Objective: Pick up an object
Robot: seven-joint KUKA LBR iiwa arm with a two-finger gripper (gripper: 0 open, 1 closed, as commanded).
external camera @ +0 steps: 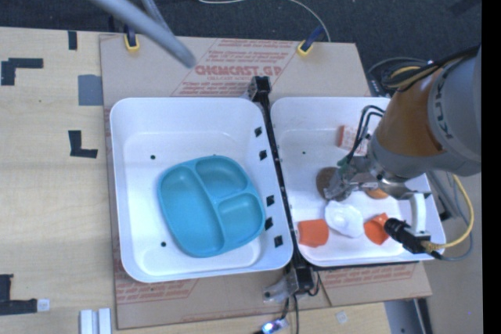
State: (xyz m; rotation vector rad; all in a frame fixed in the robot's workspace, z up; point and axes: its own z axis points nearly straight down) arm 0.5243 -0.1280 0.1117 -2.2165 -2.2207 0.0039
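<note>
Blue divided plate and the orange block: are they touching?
Apart. The camera view shows the blue divided plate in the left bin, the orange block in the right.

A blue 3-compartment tray (211,204) lies flat in the left bin (125,168). An orange block (313,231) and a white lump (345,220) lie in the right bin (313,121).

A brown cardboard sheet (235,66) with red lettering lies on the wooden tabletop (47,168), under two white bins. The left bin (133,129) and right bin (313,117) touch along a black clipped seam. Yellow clamps (131,43) pin the sheet's far corners.
</note>
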